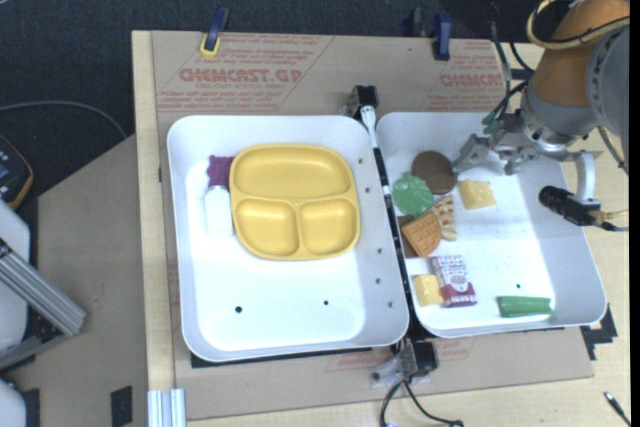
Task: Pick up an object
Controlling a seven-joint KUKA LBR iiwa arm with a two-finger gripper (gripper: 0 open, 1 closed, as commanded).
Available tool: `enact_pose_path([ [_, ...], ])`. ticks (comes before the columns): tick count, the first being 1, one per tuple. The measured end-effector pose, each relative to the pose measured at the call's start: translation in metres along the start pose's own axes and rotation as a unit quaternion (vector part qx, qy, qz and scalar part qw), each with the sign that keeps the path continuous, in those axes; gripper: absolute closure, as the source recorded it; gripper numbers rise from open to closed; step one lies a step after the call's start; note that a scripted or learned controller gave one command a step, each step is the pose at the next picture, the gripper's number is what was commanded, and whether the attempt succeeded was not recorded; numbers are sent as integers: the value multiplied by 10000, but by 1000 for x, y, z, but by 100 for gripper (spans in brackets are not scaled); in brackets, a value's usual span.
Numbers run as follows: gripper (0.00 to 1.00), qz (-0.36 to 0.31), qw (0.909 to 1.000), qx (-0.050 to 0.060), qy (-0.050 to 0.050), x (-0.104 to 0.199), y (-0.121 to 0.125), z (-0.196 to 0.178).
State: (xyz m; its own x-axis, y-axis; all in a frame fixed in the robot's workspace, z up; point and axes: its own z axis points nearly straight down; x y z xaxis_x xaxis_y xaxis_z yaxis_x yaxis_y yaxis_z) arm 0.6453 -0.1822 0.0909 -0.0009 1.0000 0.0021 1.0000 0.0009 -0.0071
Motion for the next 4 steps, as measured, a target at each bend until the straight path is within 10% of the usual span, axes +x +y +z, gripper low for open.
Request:
enact_pose_path([
  [1,0,-4,10000,-41,-14,0,2,3],
  [2,100,-6,10000,-59,-21,0,2,-8],
  [4,100,-4,10000,-76,-24,7,9,-121],
])
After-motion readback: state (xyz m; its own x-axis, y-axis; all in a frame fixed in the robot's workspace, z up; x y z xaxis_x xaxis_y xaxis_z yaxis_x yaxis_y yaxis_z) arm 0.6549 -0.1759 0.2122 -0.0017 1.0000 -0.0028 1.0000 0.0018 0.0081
